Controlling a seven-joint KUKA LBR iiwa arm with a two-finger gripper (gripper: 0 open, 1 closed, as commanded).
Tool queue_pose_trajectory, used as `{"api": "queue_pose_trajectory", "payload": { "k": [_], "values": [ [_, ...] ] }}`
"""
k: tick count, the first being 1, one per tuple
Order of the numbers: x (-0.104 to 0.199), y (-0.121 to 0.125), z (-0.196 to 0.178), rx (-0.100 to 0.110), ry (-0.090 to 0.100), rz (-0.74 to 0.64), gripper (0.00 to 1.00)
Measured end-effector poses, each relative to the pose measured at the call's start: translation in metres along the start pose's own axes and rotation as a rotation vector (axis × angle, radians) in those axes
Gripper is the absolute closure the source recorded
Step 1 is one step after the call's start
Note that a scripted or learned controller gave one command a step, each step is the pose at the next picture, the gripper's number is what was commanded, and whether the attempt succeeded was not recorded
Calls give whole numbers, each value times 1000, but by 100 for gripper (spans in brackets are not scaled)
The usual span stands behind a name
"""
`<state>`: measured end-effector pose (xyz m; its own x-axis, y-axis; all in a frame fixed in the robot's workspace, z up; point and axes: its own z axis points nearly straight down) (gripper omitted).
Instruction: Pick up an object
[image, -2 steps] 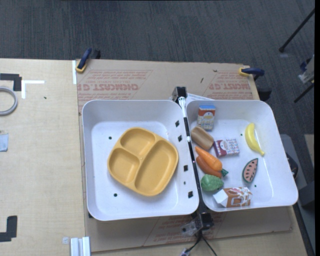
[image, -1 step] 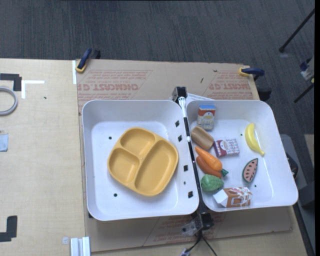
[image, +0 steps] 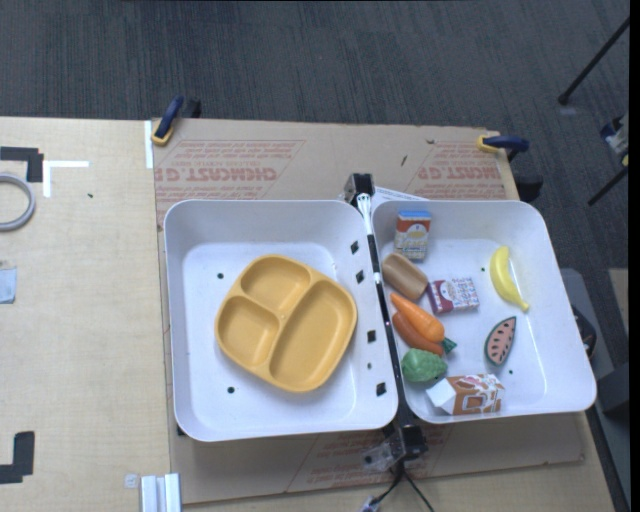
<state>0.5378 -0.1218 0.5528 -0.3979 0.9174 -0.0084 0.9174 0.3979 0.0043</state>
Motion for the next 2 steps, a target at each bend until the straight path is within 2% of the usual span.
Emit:
{"api": "queue_pose_trajectory", "payload": {
  "k": [2],
  "values": [
    [-1,3,-19,-3,-5,-4,100]
  ]
}}
